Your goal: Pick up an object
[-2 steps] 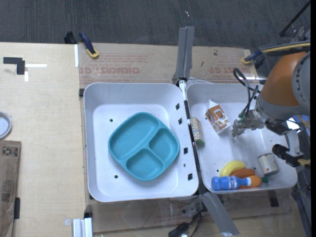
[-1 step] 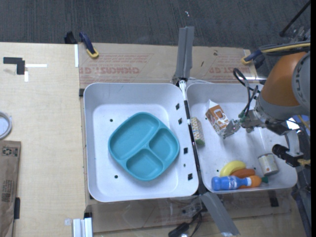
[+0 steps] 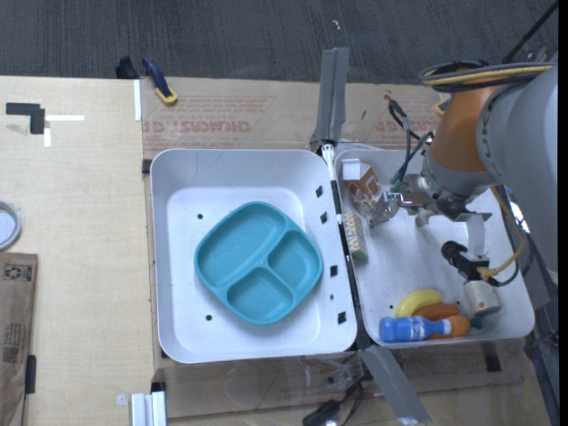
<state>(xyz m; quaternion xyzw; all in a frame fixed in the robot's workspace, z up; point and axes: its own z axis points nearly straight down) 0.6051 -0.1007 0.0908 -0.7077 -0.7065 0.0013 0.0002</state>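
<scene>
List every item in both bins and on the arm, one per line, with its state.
blue divided plate: lying flat in the left bin, compartments bare
small carton: upright near the right bin's far-left corner
gripper: low in the right bin, beside the carton
blue bottle: on its side by the near wall
banana: lying behind the bottle

Yellow-handled clamp (image 3: 161,82) on cardboard (image 3: 222,114)

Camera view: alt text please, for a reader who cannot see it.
A grey arm's end effector sits low in the right bin beside a small carton, with a blue bottle and a banana along the near wall. The left bin holds a teal divided plate.
</scene>
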